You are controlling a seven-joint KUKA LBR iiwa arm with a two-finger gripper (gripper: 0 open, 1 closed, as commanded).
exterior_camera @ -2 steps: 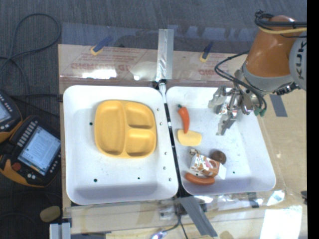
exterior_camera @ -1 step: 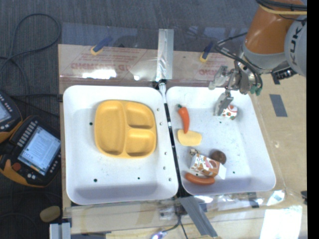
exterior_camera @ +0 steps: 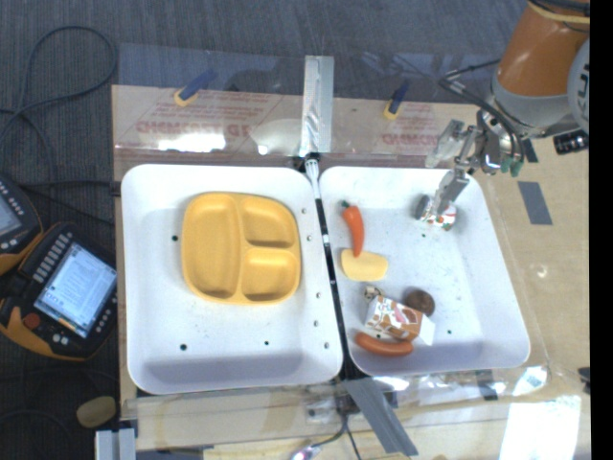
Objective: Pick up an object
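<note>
In the left bin, a yellow tray [exterior_camera: 239, 247]. In the right bin [exterior_camera: 479, 286], a carrot [exterior_camera: 354, 228], likely light, stiff and slippery; grip mid-body. The tool [exterior_camera: 441, 214] hangs beside it; its state I cannot tell.

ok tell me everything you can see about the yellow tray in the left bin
The yellow tray looks like smooth moulded plastic, roughly square with rounded corners. It has three compartments: one long one down its left side and two smaller ones stacked on the right. It lies flat, open side up, near the middle of the left bin, resting on the bin's floor. Nothing else touches it.
</note>
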